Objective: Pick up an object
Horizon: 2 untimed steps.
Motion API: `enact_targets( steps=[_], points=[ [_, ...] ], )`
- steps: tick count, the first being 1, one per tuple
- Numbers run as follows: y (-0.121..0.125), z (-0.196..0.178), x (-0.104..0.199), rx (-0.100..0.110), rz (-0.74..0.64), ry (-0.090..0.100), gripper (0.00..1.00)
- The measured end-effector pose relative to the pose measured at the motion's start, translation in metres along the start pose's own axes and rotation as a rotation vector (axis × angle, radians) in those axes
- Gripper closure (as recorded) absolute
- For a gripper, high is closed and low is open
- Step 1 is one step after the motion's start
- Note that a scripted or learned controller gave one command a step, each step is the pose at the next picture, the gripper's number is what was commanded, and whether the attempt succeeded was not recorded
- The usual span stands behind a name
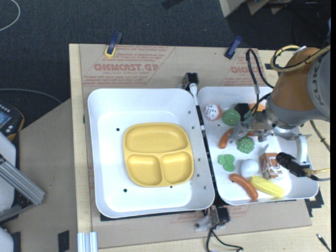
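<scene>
The right bin holds several toy foods. A green broccoli piece lies near its middle, with a round green piece and a white dotted ball toward the back left. An orange sausage lies slanted beside the broccoli. My gripper hangs low over the bin, just above the broccoli and right of the round green piece. The grey arm with its orange band comes in from the right and hides the bin's back right part.
Toward the bin's front lie a green leafy piece, a white egg, a second sausage, a yellow corn cob and an orange-and-white box. The left bin holds a yellow divided plate.
</scene>
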State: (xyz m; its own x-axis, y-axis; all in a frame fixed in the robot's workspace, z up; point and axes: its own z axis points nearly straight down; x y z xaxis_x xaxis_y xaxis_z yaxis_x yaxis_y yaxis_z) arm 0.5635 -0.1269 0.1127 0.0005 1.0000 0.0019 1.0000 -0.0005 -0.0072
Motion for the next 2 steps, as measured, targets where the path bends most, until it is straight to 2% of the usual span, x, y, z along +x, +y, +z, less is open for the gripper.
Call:
enact_targets(
  steps=[1, 2],
  points=[
    [0.0, 0.029, 0.0, -0.003, 0.0, -0.001, 0.0],
    [0.001, 0.017, 0.0, -0.008, 0.001, -0.003, 1.0]
  ],
)
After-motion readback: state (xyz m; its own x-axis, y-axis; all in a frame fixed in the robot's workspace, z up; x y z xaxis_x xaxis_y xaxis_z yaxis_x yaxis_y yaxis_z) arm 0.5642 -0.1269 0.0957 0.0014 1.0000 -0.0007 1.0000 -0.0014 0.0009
